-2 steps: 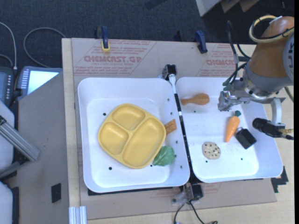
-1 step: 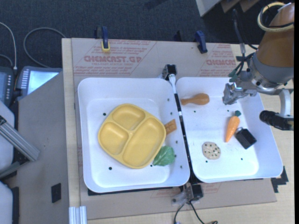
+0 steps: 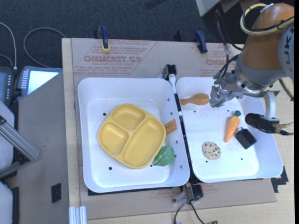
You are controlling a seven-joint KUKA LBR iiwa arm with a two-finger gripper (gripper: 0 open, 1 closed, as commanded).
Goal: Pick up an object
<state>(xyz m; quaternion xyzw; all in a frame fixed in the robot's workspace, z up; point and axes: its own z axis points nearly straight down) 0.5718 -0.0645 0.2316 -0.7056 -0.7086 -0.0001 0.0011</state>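
Gripper point(image 3: 218, 98): hanging low over upper part of right bin point(image 3: 268, 164), upper right of frame; can't tell how far open or whether gripping anything.
Drumstick point(image 3: 195, 99): lying just left of gripper, near bin's upper left corner; long axis approx horizontal, thin bone end pointing left toward the divider, fat end toward gripper. Contact w/ gripper unclear.
Carrot point(image 3: 231, 128): sitting below gripper, mid bin; long axis near vertical, slightly tilted, green top up, tip pointing down-left.
Black block point(image 3: 245, 138): lying just right of carrot.
Cookie point(image 3: 211, 150): resting lower centre of right bin, apart from carrot.
Left bin point(image 3: 88, 125): holding yellow divided plate point(image 3: 132, 135); green leaf point(image 3: 164, 156) touching plate's lower right edge; small brown piece point(image 3: 170, 126) at its right edge.
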